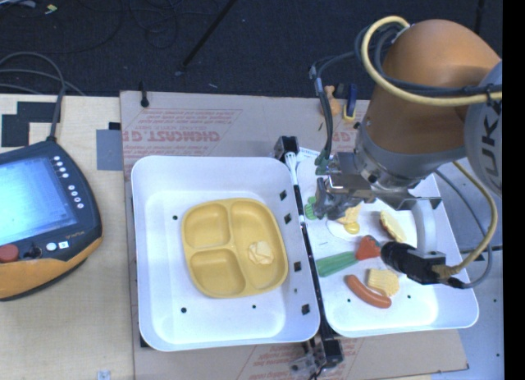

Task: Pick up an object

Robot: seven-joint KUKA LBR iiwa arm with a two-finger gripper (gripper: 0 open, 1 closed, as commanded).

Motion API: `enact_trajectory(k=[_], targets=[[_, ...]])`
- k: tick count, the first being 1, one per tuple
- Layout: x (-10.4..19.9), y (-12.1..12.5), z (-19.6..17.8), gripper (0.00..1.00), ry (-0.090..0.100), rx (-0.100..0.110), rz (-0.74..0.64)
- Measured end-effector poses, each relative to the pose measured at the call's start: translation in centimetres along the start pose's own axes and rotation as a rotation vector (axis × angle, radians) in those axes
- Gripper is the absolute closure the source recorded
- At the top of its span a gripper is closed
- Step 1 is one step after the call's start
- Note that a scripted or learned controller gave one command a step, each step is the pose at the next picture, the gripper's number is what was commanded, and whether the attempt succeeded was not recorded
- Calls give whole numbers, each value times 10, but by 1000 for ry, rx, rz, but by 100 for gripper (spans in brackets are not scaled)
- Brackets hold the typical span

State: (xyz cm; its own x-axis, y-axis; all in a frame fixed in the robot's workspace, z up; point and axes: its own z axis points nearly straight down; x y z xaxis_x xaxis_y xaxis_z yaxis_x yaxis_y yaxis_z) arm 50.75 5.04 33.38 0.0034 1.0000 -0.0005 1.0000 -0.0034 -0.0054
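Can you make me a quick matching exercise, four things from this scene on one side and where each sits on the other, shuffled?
Things:
1. yellow divided plate
2. sausage
3. gripper
4. handheld screen

Places:
A. front of the right bin
B. outside the bins, far left
C. left bin
D. over the right bin's back left part

Pairs: 1-C, 2-A, 3-D, 4-B

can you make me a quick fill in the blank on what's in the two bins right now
1. The yellow divided plate lies in the ______ bin.
2. The small pale food piece sits in one of the plate's ______ compartments.
3. The gripper hovers over the ______ bin.
4. The sausage lies beside a ______ vegetable piece.

Missing words: left; three; right; green
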Motion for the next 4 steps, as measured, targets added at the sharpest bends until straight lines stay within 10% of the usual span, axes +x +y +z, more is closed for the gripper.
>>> enact_trajectory(k=[1,2,3,4], targets=[[4,-33,-26,100,0,-2,-4],[18,10,-5,100,-1,-3,-8],[-40,29,17,100,0,-1,-2],[25,-35,-63,100,2,-5,-10]])
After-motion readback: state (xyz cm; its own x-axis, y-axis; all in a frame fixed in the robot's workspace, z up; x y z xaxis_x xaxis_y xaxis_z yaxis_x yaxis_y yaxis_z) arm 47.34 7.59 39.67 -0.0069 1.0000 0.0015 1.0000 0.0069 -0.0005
